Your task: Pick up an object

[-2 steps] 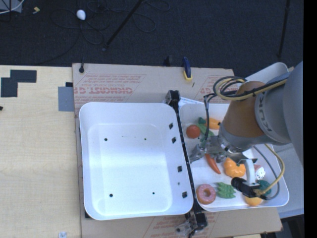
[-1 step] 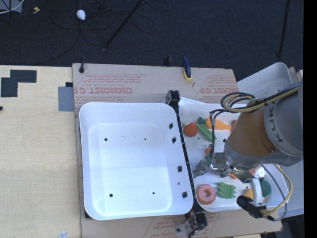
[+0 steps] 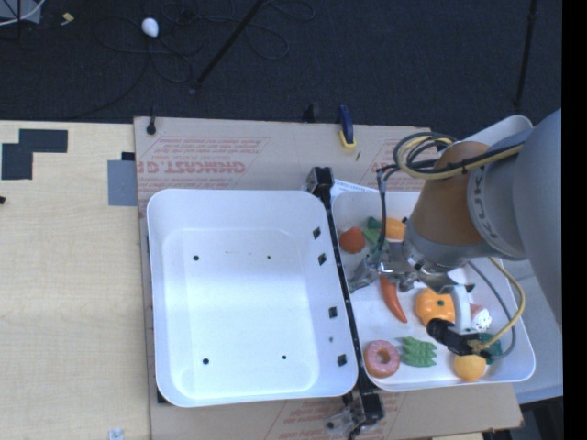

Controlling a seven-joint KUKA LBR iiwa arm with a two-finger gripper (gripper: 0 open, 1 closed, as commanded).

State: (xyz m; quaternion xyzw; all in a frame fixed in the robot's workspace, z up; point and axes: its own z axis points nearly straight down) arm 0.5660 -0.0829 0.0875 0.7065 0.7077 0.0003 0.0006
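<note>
**Gripper down in the right bin, among the toy foods**

Camera view: two shallow white bins stand side by side on a brown cardboard sheet [image 3: 229,154]. The left bin [image 3: 170,246] is on the view's left and the right bin [image 3: 523,360] is on its right. The arm [image 3: 541,191] reaches in from the right, and its orange band [image 3: 449,209] is above the right bin.

The gripper [image 3: 376,271] is low inside the right bin, close to the wall that the two bins share. From this angle I cannot tell if it is released or clenched, and I cannot see any object held in it.

All the objects to pick lie in the right bin:
- A red chili [image 3: 393,299] lies just beside the gripper, on the near side of it.
- A tomato [image 3: 351,239] is near the gripper, on the far side of it.
- A green piece [image 3: 371,230] lies just beside the tomato.
- A small orange piece [image 3: 394,229] lies just right of the green piece.
- An orange pumpkin [image 3: 431,305] sits right of the chili.
- A pink donut [image 3: 382,358] lies at the near edge of the bin.
- A green leaf [image 3: 417,351] lies just beside the donut.
- A yellow lemon [image 3: 470,367] lies further right, in the near corner
</note>
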